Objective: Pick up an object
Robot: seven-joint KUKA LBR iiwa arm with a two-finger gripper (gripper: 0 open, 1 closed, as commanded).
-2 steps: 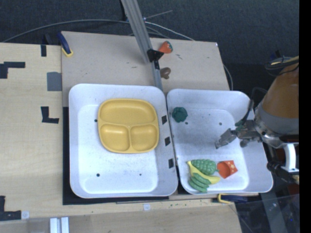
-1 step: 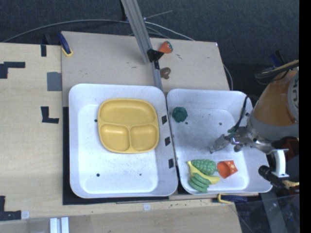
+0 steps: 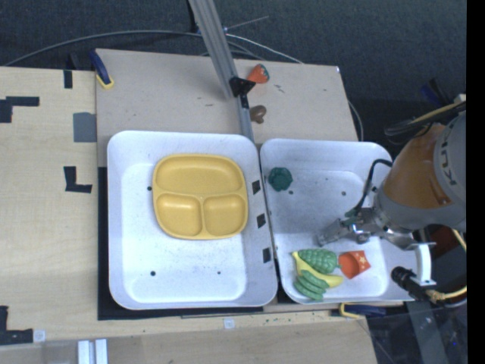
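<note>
Right bin (image 3: 364,158): green ball (image 3: 281,178) near far-left corner, green-and-yellow toy vegetables (image 3: 314,270) and red toy (image 3: 353,264) at near edge, gripper (image 3: 327,236) just above them, grip state indiscernible; left bin (image 3: 121,203): yellow divided plate (image 3: 201,196).

Two white bins side by side on a wooden table (image 3: 174,89): left bin (image 3: 129,279), right bin (image 3: 333,154). Grey pole (image 3: 214,32) slanting across the table's far edge.
</note>
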